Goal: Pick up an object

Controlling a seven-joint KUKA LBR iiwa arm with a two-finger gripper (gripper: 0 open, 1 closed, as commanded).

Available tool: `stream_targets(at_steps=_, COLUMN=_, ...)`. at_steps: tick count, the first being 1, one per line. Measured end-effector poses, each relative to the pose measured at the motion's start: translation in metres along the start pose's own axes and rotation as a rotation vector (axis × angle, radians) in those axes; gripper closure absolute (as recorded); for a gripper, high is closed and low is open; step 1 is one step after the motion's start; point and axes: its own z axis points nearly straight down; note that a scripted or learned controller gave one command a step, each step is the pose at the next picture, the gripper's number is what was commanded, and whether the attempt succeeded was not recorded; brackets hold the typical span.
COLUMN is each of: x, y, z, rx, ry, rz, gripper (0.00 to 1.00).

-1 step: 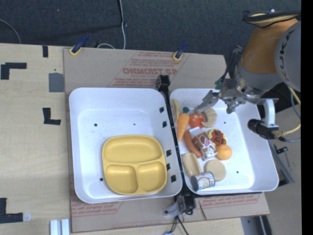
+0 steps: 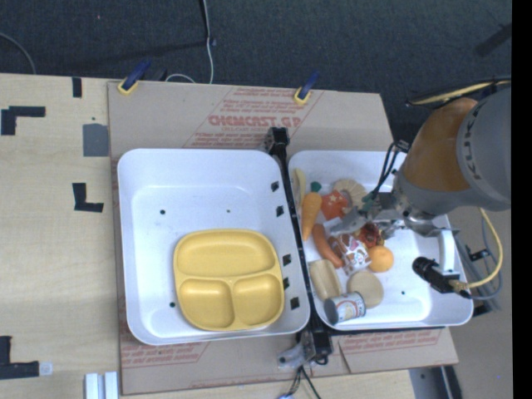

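Toy food (image 2: 345, 248) crowds the right bin's (image 2: 432, 302) left half.

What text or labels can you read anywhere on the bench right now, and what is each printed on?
"CHEMCAST GP", red print on the brown cardboard sheet under the white bins: blurred, so a probable reading.
More red print along the cardboard's bottom edge: too blurred to read.
Label on the small tin can in the right bin: too small to read.

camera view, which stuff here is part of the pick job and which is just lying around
Job:
- tool, low over the food pile
- right bin with the toy food: carrot, orange, can

Lying about:
- yellow divided plate in the left bin
- blue clamps on the cardboard
- black cable
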Motion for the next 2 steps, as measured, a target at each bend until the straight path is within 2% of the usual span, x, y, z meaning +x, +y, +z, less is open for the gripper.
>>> stream_targets(at_steps=1, x=0.044, y=-0.024, z=0.022, rx=-0.025, ry=-0.018, rz=-0.008, gripper=0.00)
stream_targets(at_steps=2, x=0.040, y=-0.046, z=0.028, rx=0.003, ry=-0.004, rz=-0.007, gripper=0.00)
